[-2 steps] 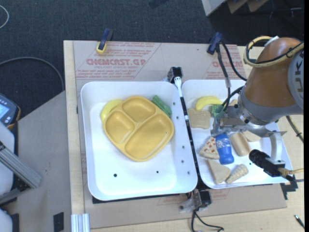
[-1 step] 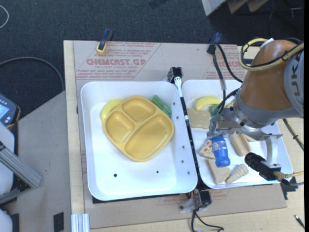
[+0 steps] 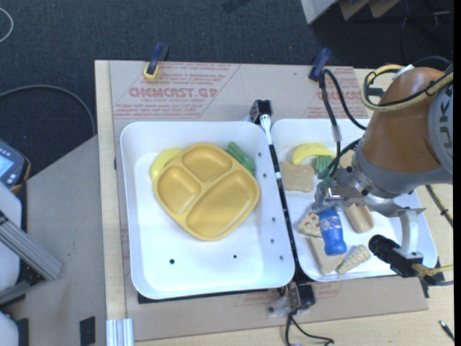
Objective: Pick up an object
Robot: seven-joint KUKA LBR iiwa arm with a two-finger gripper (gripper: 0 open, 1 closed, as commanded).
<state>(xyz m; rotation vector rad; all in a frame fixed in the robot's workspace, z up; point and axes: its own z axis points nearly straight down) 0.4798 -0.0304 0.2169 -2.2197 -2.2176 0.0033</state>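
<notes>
My gripper (image 3: 330,193) hangs low over the middle of the right bin (image 3: 292,132), below the orange-banded wrist. Just in front of it lies a blue bottle (image 3: 333,231), apart from the gripper. Around the bottle are a pizza slice (image 3: 310,223), a tan slab (image 3: 322,254), a pale cone (image 3: 351,259) and a tan stick (image 3: 358,217). Farther back lie a yellow banana (image 3: 311,152), a tan square cracker (image 3: 297,177) and a green piece (image 3: 323,166), partly hidden by the arm. I see nothing held.
The left bin (image 3: 216,265) holds a yellow divided plate (image 3: 207,190), with a yellow object (image 3: 162,163) under its left edge and a green piece (image 3: 241,157) at its back right. A divider wall (image 3: 277,193) runs between the bins.
</notes>
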